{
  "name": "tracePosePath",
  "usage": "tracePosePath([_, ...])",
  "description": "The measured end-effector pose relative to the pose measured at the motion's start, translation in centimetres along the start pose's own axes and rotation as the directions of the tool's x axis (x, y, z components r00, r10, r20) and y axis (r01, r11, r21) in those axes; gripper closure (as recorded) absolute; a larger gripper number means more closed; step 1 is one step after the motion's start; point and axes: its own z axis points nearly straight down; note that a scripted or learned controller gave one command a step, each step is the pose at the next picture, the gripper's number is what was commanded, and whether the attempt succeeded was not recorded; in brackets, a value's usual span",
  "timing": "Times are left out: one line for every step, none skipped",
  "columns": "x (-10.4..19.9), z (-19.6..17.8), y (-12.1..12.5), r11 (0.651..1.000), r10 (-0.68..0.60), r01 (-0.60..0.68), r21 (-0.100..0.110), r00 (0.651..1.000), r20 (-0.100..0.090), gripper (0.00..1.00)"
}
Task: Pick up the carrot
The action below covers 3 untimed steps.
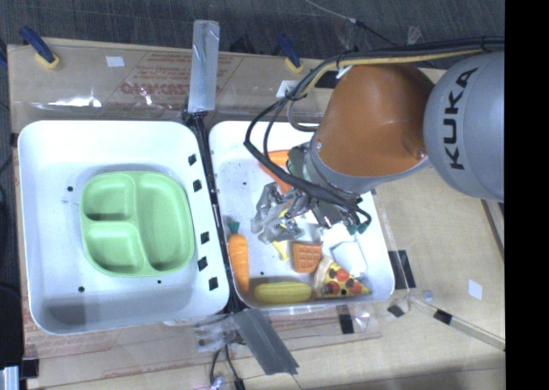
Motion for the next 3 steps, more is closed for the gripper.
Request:
tracePosePath([-0.1, -1.0, 0.0, 1.000, -0.003, 0.003, 0.001, 1.000, 0.002, 1.00])
tracePosePath([-2.7, -0.4, -0.4, 0.897, 0.442, -0.442, 0.000, 0.897, -0.001, 1.00])
tracePosePath([-0.8, 4.5, 5.6, 0.788, 0.616, -0.616, 0.001, 0.788, -0.007, 1.00])
